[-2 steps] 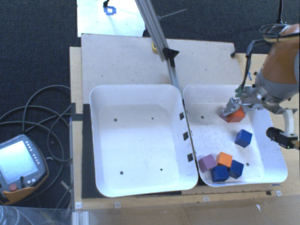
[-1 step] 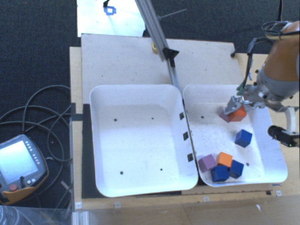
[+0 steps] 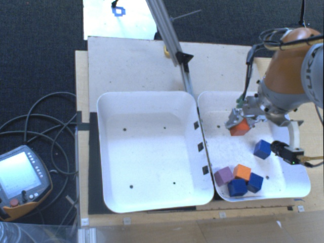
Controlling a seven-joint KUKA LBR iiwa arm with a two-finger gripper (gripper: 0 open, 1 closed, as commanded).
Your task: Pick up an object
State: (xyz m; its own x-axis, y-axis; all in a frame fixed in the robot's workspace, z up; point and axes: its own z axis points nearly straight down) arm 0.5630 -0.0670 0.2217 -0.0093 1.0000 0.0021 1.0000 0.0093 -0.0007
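**Mia:** Dark carpet point(image 3: 40, 49) lies all around the bench point(image 3: 131, 59). Two white bins sit on it side by side. What is in them?

**Ben:** The left bin point(image 3: 109, 135) has bare white floor. The right bin point(image 3: 298, 184) has blocks in it.

**Mia:** Which blocks?

**Ben:** A red block point(image 3: 241, 127) is near the middle of the right bin. A blue block point(image 3: 262, 149) sits alone, a bit to the right of it and nearer the front. At the front there is a small pile: a purple block point(image 3: 223, 175), an orange block point(image 3: 242, 172) and two more blue blocks, all close together.

**Mia:** Where is the arm?

**Ben:** The arm point(image 3: 288, 75) comes in from the right. Its gripper point(image 3: 239, 121) is down on the red block.

**Mia:** Does it hold it?

**Ben:** The grey fingers sit right on the top of the red block, but I cannot tell if they are pinched on it or just touching.

**Mia:** What else?

**Ben:** A grey pole point(image 3: 164, 24) leans over the bench from the top. A hand screen point(image 3: 20, 181) with cables point(image 3: 45, 120) lies on the carpet at the left.
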